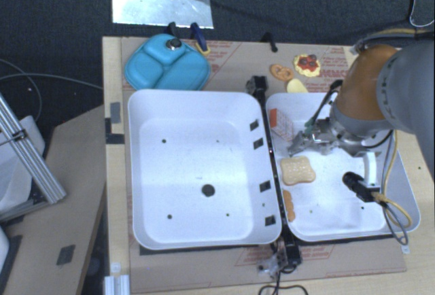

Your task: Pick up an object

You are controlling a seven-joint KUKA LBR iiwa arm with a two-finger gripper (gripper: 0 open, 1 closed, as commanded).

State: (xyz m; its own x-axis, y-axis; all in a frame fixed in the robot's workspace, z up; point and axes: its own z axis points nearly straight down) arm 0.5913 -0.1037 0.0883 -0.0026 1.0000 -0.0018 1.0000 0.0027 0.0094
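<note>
My gripper (300, 145) hangs low over the left part of the right bin (340, 222), reaching in from the right. Just below its tip a slice of toast (298, 170) lies flat on the bin floor. A small white and red box (282, 125) sits just up and left of the gripper, against the bin's left wall. An orange stick-shaped piece (288, 205) lies near the bin's front left corner. A small dark round object (208, 190) rests in the left bin (156, 151). I see nothing held by the gripper.
Behind the bins a blue divided plate (167, 64), a pretzel-like piece (281, 72), a small toy pizza (307, 64) and a yellow piece (296, 86) lie on the bench. A black cable part (358, 186) hangs from the arm over the right bin.
</note>
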